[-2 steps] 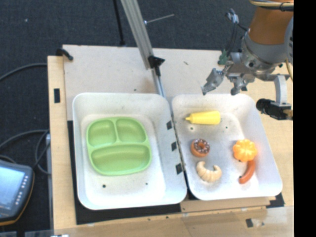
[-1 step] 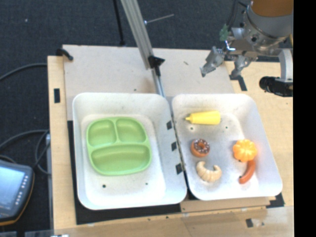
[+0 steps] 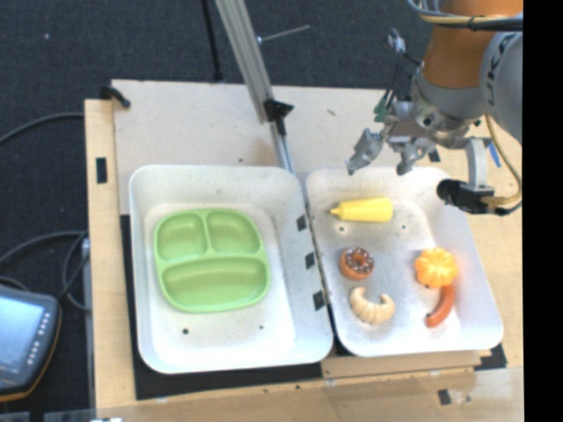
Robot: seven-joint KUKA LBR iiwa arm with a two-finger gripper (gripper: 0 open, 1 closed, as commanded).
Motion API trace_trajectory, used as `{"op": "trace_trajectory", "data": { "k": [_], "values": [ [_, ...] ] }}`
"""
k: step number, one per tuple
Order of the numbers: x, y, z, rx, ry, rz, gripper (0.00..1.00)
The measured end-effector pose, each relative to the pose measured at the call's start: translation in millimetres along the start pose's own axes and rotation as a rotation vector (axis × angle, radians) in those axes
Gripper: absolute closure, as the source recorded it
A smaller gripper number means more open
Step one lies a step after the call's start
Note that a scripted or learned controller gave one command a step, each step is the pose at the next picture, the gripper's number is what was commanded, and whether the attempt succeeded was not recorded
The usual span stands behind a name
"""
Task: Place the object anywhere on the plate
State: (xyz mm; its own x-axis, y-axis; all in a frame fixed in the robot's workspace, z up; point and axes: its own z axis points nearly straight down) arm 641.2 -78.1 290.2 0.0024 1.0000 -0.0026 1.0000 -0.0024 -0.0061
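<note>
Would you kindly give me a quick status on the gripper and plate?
Gripper open, holding nothing, above right bin's far edge. Green plate bare in left bin. Corn nearest gripper. Path clear.

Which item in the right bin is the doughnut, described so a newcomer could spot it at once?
Find the right bin, the one beside the bin that holds the green plate. Near its middle, just below the yellow corn cob and above the pale croissant, lies the doughnut. It is the one small brown ring with a hole and speckled icing.
</note>
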Motion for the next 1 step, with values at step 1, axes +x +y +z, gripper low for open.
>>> {"op": "trace_trajectory", "data": {
  "k": [1],
  "values": [
    [3.7, 15.4, 71.2, 0.000, 0.001, -0.005, 0.00]
  ]
}}
